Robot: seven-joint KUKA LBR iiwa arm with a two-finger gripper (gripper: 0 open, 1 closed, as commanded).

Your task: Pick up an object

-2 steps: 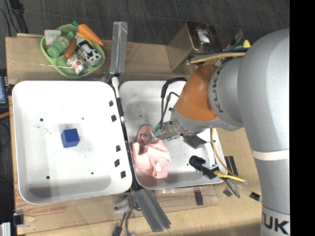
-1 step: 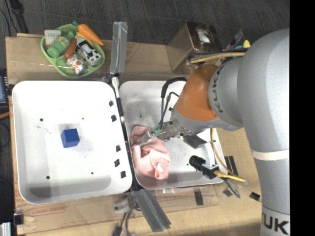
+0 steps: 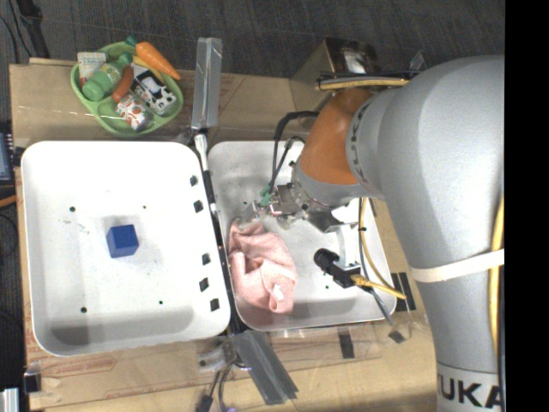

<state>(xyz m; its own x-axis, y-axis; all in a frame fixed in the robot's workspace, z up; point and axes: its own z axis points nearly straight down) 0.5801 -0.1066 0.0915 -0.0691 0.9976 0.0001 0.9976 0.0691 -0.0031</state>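
A crumpled pink cloth [image 3: 262, 269] lies in the right bin [image 3: 236, 166], against its left wall near the front. A blue cube [image 3: 123, 239] sits in the left bin [image 3: 51, 170], left of centre. My gripper [image 3: 262, 206] hangs low in the right bin, just above the far edge of the pink cloth, with the orange wrist band behind it to the right. The arm covers much of the right bin's right half.
A green bowl [image 3: 90, 110] of toy food, with carrots and small packets, stands on the bench beyond the left bin. A grey divider bar [image 3: 206, 75] runs between the bins at the back.
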